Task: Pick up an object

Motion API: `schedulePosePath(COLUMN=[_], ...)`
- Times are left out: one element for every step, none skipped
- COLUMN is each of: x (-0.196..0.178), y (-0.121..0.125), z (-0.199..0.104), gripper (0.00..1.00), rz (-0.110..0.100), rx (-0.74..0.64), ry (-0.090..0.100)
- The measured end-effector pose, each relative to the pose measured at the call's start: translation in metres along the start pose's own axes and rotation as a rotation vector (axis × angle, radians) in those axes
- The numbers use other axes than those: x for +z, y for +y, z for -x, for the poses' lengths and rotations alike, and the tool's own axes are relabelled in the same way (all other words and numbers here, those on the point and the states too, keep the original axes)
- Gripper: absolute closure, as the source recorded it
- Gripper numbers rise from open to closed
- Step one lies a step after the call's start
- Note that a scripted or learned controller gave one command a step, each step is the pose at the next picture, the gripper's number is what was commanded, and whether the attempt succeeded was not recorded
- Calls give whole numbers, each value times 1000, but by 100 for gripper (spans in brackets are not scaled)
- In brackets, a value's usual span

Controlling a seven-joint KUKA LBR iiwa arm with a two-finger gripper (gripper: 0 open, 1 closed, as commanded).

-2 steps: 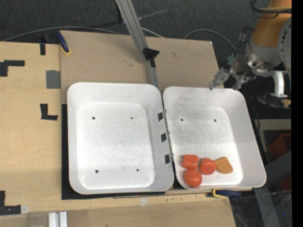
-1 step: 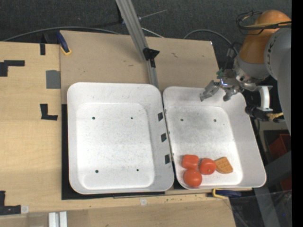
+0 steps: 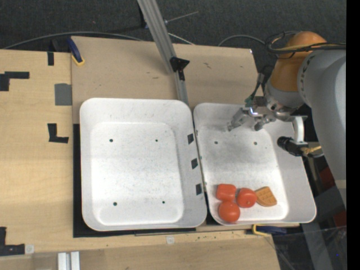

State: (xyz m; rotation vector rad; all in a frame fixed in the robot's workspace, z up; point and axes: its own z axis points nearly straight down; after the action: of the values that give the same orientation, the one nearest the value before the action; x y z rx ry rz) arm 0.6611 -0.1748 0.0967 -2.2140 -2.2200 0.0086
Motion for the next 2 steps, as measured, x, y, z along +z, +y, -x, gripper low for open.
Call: schedulePosePath(x=[-15,-76], y=[2,6], z=[0,6], gripper=[100,100], rz=[7,13], rx=[-2,2], ry=[-1,-2])
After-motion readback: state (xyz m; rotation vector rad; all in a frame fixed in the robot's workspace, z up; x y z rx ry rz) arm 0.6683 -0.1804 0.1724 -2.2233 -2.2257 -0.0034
